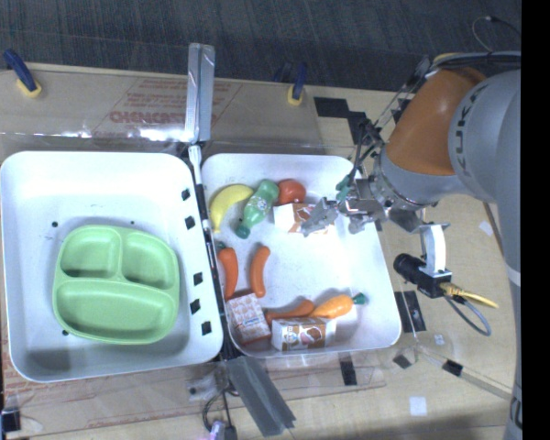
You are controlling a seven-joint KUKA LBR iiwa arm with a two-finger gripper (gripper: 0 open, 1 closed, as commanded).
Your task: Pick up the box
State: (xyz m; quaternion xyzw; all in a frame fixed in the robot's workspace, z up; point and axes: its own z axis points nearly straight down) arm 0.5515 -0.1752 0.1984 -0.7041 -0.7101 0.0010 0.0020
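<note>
1. The arm (458,136) reaches in from the right, and its gripper (335,211) sits over the far right part of the right bin (371,324).
2. Whether the gripper is clenched, released or grasping cannot be told; it is a small grey blur.
3. A small white and brown box (291,216) lies just left of the gripper, touching or nearly touching it, beside the tomato (291,192).
4. Along the far side also lie a banana (222,203) and a green bottle (257,204).
5. Two orange sausages (243,270) lie mid-bin on the left.
6. At the near edge sit a carton (247,315), a can (301,334) on its side and a carrot (335,306).
7. The left bin (18,246) holds a green tray (117,282) with three compartments.
</note>
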